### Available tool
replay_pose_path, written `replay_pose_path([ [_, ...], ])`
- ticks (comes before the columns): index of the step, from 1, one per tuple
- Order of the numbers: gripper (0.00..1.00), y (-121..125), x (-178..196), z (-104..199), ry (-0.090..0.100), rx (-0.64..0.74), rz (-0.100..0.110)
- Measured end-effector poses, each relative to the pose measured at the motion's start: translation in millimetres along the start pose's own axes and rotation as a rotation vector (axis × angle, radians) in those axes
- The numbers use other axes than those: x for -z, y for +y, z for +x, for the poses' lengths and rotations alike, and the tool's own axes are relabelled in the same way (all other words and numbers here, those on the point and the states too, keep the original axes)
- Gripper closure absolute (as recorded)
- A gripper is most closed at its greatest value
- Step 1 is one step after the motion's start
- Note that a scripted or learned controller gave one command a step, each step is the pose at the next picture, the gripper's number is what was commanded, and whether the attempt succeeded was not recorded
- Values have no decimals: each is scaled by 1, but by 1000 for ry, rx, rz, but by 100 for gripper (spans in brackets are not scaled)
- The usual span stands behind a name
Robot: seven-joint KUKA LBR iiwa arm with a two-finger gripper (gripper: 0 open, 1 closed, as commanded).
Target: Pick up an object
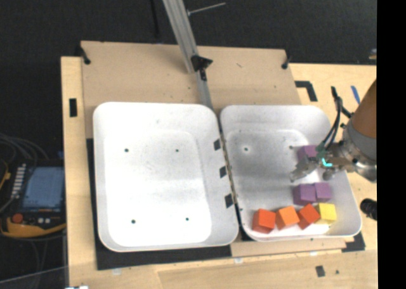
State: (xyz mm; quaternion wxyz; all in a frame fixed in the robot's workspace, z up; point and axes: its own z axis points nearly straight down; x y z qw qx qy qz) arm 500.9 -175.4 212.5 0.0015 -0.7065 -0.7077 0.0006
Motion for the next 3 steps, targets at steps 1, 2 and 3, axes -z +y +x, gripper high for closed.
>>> replay_pose_path([
  [1, 0, 1, 2, 0, -2, -2, -5],
  [2, 0, -6, -42, -1, -1, -3, 1],
  [3, 0, 0, -84, -1, -9, -4, -18],
])
